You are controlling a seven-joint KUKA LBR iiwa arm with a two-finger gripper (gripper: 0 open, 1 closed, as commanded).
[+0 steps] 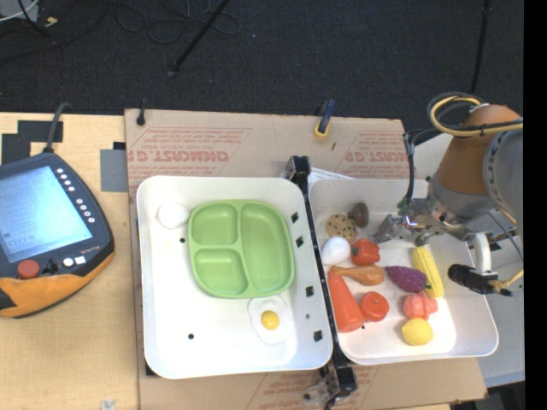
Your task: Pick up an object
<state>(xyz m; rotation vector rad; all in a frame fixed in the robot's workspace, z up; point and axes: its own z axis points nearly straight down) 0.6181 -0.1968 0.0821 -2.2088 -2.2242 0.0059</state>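
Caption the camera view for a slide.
Gripper hovers over the right bin of toy food; green tray sits in the left.

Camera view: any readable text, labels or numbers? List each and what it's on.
"CHEMCRAFT CO": my best reading of red print on the cardboard sheet behind the left bin, upside down and blurred.
Similar red print on the cardboard near the clamp: cut off, not readable.
Red print on the cardboard's front edge: too blurred.
Pendant screen: lines of text, too small to read.
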